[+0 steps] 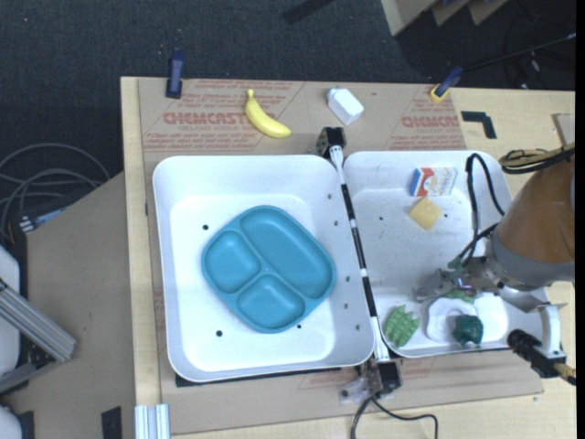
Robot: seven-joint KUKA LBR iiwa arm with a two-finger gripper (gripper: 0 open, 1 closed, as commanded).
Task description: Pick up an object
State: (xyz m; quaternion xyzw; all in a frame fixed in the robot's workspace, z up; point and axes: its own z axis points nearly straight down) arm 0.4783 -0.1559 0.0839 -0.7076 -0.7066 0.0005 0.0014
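1. The tool (448, 283) is low in the right bin (393, 236), near its front wall. I cannot tell how it stands, wide or narrow.
2. Probably it is placed there because three small things lie close together: a leafy green piece (400, 323), a white object (442, 319) and a dark green object (469, 328).
3. The dark green object, just beside the tool, seems the likely target. It looks compact, so no long axis is clear.
4. The blue divided plate (266, 267) lies diagonally in the left bin (174, 245).
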